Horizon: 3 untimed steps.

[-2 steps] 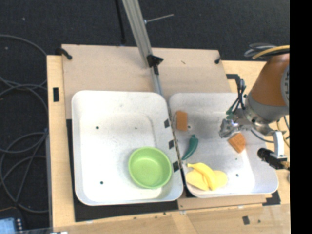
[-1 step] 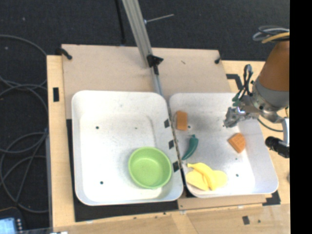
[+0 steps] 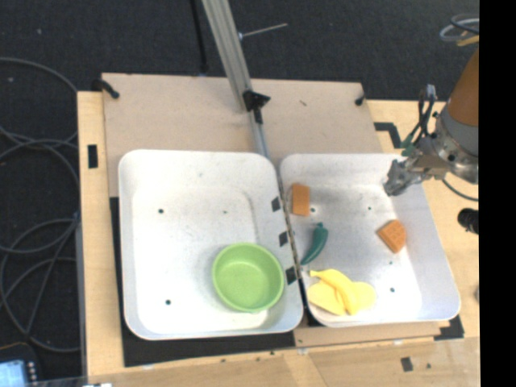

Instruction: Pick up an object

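My claw (image 3: 397,181) hangs over the far right side of the right bin (image 3: 419,297). I cannot tell how my claw is set, and I see nothing in it. An orange block (image 3: 393,235) sits near the bin's right edge. Another orange block (image 3: 300,199) sits by the left edge. A green thing (image 3: 315,243) and a yellow thing (image 3: 342,292) lie near the front left corner. A green bowl (image 3: 248,276) sits in the left bin (image 3: 161,184), by its front right corner.
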### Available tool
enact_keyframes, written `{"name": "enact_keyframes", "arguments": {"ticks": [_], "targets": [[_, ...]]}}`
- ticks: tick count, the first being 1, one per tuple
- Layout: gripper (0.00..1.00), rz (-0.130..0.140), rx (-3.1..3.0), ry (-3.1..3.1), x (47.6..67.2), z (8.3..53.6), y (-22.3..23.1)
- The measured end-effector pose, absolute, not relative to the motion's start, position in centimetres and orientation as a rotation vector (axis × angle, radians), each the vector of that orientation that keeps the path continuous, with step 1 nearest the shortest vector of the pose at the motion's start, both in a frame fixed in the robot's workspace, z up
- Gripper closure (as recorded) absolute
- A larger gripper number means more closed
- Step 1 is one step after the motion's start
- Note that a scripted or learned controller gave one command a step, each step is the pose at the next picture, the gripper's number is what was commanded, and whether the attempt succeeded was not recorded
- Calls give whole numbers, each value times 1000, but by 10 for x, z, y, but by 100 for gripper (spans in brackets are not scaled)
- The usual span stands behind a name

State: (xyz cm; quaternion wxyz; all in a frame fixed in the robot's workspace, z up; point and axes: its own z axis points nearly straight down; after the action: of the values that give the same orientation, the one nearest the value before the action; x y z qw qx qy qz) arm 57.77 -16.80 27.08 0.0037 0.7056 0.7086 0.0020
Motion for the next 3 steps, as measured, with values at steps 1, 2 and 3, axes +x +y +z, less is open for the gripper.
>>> {"name": "enact_keyframes", "arguments": {"ticks": [1, 2, 3], "targets": [[100, 1, 2215, 2227, 582, 266, -126], [100, 2, 2213, 2230, 584, 269, -65], [100, 0, 2214, 2230, 585, 254, -8]]}}
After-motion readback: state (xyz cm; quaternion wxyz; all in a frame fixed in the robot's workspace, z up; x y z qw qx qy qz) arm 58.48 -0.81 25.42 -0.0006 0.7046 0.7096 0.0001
